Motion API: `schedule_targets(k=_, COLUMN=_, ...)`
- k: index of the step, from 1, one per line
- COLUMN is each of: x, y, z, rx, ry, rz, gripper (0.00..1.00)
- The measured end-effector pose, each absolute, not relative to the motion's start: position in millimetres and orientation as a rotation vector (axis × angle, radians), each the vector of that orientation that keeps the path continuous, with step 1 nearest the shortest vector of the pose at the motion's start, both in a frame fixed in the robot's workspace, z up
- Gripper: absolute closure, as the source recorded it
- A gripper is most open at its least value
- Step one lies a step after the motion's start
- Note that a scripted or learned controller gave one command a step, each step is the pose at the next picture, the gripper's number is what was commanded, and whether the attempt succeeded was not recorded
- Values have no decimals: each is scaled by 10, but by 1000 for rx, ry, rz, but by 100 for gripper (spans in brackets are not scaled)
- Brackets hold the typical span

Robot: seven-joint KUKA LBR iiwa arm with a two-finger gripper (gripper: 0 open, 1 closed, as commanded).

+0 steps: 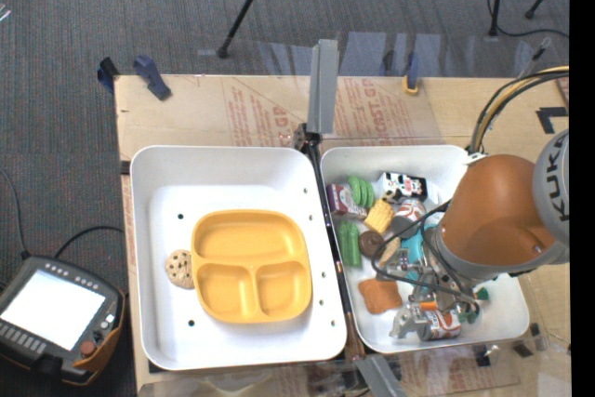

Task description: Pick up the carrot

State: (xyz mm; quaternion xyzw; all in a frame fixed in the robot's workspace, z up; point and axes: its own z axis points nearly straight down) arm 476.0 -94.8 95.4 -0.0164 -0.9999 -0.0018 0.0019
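My gripper [420,285] hangs low over the front middle of the right bin [509,311], under the arm's orange band [497,214]. The wrist and cables cover most of it. A thin orange sliver [429,303], which may be the carrot, shows just beneath the gripper, next to a small can [437,326]. Most of that orange piece is hidden, and I cannot tell whether the gripper touches it.
The right bin also holds an orange-brown flat piece [379,295], a green cucumber [350,243], a brown disc [372,244], a yellow corn piece [378,216], a purple-green item [350,194] and a cow-patterned carton [403,188]. The left bin [158,172] holds a yellow divided tray [251,265] and a cookie [178,268].
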Motion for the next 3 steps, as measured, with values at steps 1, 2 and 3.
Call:
schedule_targets(k=1, x=4764, y=-937, z=1046, rx=-45, ry=-3137, rz=-8, gripper=100)
schedule_targets(k=2, x=4752, y=-936, z=862, rx=563, ry=-3087, rz=-5, gripper=100)
schedule_targets(k=3, x=4759, y=-914, z=955, rx=567, ry=-3087, rz=-9, gripper=100)
